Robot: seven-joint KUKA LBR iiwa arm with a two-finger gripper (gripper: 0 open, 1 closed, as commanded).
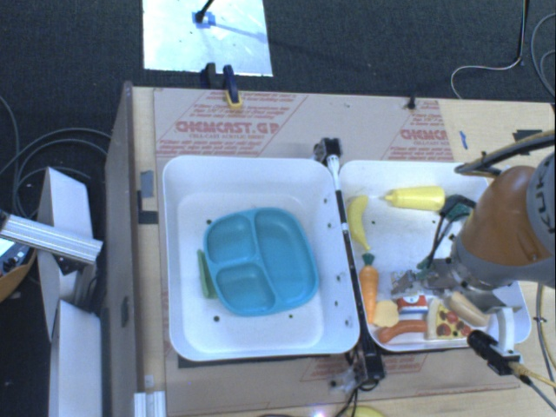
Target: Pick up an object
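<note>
Arm (512, 224) in over the right bin (382, 176), coming from three o'clock; orange band bulking above the wrist; gripper (415, 282) down low among the toy food at the bin's five o'clock corner. Whether the tool is spread or closed I cannot tell; it's small and blurred against the clutter, and nothing visibly sits in it, so no claim of a hold.

Candidates to pick: the carrot (369, 291) lying along the bin's left wall at about seven o'clock, just beside the gripper; the banana (358, 221) above it at ten o'clock; the yellow squeeze bottle (417, 199) at twelve o'clock, well apart from the rest; and a tight huddle at six o'clock, with a sausage (400, 331), a pizza slice (447, 322) and a small red-and-white item (413, 303) I can't identify.

To do this well, I'd judge: commit to one piece, not the huddle; pieces touching each other tend to shove aside or come up in pairs; the carrot looks the cleaner target, though the wall crowds one side, so the closing line should run across its narrow width; descend straight, close, then lift vertically and check that something is actually carried.

Left bin (182, 233) holds a blue divided plate (261, 261) at centre, with a green strip (205, 274) at its nine o'clock; none of that is in play from here.
</note>
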